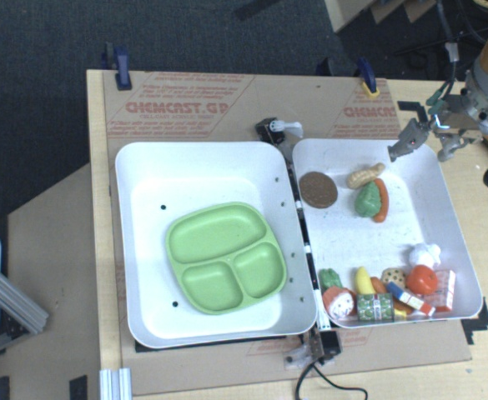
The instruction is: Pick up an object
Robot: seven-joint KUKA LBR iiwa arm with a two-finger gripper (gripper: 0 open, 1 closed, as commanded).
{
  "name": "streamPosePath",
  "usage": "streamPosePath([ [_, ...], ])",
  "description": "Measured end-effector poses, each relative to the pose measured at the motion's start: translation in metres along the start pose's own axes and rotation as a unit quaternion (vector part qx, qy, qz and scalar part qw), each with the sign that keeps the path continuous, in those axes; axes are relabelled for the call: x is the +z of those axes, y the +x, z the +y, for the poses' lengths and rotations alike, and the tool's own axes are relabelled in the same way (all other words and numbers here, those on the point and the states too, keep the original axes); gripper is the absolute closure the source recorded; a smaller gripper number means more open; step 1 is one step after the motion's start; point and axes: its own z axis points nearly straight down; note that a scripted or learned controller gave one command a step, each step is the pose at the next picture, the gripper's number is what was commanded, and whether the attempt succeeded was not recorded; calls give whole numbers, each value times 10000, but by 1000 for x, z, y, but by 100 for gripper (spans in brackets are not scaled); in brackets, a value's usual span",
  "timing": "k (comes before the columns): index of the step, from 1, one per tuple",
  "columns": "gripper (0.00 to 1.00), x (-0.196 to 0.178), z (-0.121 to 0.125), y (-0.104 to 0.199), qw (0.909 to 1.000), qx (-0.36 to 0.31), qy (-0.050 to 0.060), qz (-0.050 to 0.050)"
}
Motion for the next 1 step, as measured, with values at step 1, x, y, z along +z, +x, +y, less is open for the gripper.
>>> streamPosePath([
  [1,0,118,25,15,10000,-11,43,14],
])
